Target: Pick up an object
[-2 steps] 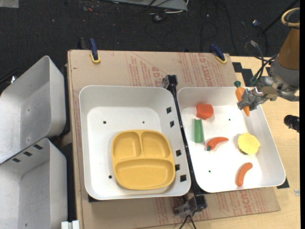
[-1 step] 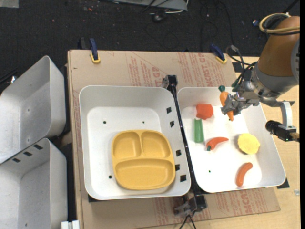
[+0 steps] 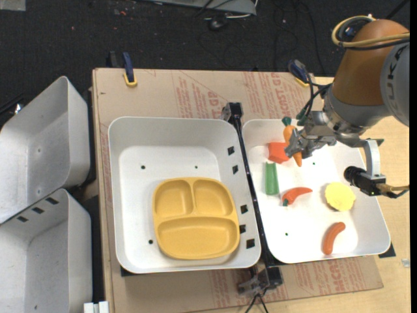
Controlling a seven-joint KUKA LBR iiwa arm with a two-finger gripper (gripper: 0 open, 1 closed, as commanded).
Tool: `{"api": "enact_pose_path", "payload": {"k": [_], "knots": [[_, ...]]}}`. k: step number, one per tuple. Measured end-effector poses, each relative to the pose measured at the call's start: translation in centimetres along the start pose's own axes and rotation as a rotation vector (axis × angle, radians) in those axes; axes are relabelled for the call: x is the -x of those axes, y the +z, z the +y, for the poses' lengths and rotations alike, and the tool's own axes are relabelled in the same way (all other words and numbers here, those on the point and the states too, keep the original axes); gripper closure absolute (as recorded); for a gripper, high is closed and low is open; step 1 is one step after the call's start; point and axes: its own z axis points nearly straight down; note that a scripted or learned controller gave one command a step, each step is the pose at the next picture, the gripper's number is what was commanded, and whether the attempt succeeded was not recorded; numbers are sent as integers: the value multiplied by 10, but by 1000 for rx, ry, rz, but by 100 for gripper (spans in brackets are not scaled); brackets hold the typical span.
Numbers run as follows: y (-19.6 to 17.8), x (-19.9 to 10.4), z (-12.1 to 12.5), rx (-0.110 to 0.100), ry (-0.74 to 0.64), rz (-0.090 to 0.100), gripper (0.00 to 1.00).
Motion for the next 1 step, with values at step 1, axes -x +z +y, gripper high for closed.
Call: {"api": "enact_pose_path", "payload": {"k": [1], "knots": [[-9,-57,-9,-1,-1,0,100]]}}
